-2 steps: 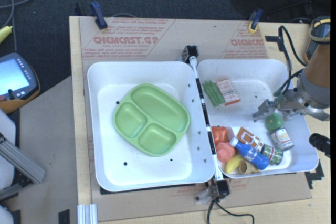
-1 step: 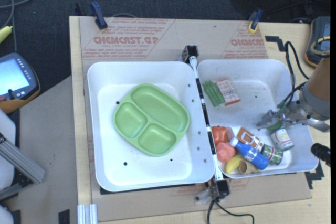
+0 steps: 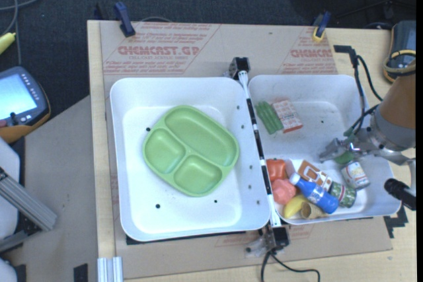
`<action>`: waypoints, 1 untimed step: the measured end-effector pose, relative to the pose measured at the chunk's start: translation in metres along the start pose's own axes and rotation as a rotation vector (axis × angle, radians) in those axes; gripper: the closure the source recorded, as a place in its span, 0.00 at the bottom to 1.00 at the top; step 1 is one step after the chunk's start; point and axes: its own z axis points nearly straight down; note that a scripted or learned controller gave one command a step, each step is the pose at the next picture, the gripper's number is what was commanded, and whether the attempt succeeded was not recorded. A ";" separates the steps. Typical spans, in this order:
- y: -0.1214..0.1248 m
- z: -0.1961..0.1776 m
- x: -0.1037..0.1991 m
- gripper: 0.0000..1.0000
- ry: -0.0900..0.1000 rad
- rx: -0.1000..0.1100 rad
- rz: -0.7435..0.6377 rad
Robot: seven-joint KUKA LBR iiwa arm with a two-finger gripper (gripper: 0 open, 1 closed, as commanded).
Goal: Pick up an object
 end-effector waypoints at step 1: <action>0.000 -0.012 0.000 1.00 -0.002 -0.003 0.001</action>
